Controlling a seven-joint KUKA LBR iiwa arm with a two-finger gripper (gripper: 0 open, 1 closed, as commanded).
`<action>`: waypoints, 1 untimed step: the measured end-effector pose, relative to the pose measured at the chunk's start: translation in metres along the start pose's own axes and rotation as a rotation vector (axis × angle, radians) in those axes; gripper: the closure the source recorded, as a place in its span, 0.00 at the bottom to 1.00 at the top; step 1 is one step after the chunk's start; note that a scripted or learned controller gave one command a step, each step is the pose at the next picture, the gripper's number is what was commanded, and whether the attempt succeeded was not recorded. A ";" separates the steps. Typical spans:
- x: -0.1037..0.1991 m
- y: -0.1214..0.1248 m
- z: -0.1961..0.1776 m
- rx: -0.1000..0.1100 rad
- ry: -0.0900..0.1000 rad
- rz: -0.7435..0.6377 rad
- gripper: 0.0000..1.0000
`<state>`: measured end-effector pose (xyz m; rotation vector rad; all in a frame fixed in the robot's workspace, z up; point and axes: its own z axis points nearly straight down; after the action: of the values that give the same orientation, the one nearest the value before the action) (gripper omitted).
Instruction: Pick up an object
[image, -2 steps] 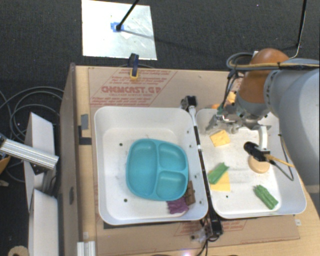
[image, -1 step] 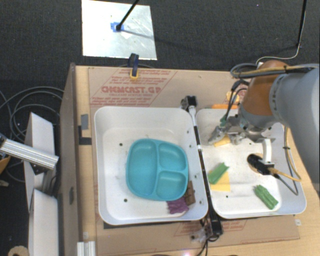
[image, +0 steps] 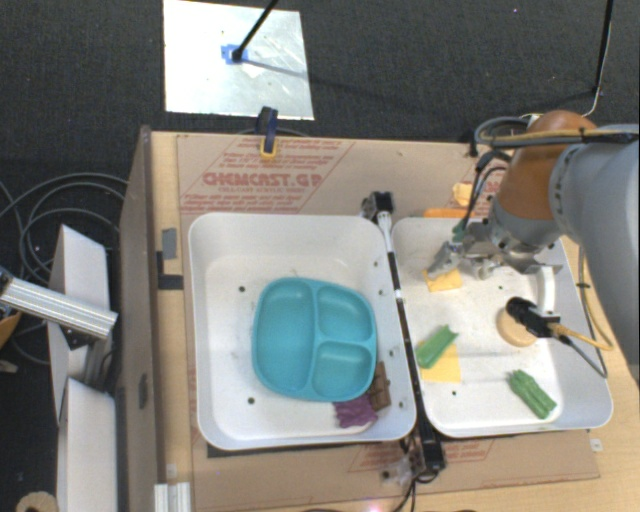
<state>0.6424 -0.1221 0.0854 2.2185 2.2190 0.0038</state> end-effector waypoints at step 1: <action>-0.034 -0.032 -0.072 0.000 -0.001 0.002 0.00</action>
<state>0.6097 -0.1559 0.1572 2.2203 2.2155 0.0028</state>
